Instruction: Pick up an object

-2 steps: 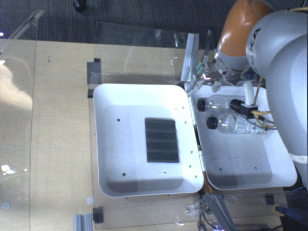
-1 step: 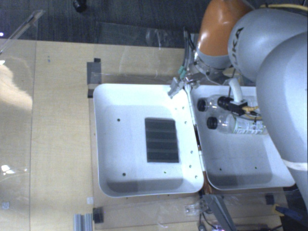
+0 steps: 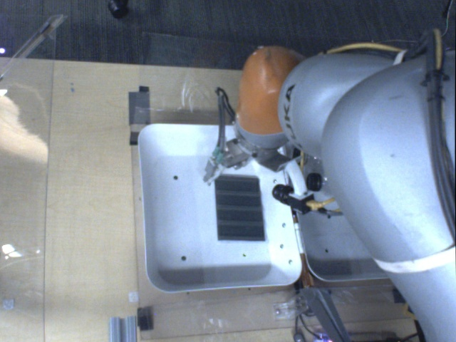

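gripper (image 3: 214, 164) fingers are seen low over the far part of the left bin (image 3: 160, 212); whether they are spread or pressed together cannot be told, the view being blurred there. nothing is seen between them. just near of the gripper, a dark ribbed rectangular object (image 3: 240, 207) lies flat on the bin floor, roughly central. to the right, the right bin (image 3: 335, 262) is largely covered by the grey arm (image 3: 370, 134), whose orange band (image 3: 260, 95) sits farther back.
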### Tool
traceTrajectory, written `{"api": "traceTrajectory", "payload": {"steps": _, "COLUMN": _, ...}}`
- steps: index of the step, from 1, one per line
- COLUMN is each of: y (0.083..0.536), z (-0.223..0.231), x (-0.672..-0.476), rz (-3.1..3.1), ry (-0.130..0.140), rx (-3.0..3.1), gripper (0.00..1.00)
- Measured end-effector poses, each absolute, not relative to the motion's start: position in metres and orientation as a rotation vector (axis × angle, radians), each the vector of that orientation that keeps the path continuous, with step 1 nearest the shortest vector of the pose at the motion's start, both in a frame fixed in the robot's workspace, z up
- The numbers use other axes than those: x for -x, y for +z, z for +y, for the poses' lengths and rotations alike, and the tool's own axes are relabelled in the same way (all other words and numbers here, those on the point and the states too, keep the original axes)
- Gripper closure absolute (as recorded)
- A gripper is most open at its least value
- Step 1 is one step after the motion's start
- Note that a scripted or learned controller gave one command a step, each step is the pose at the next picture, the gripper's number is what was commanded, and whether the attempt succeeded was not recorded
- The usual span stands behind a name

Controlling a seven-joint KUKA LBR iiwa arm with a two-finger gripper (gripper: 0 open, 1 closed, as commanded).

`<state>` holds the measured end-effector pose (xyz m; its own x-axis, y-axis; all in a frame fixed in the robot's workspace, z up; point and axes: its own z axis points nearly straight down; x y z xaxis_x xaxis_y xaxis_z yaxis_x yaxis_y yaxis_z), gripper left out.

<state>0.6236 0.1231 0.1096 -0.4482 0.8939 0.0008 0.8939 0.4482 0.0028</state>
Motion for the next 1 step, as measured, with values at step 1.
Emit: {"api": "traceTrajectory", "payload": {"steps": 1, "y": 0.1868, "z": 0.1045, "x": -0.6439, "rz": 2.537, "ry": 0.009, "rx": -1.846, "gripper": 0.00}}
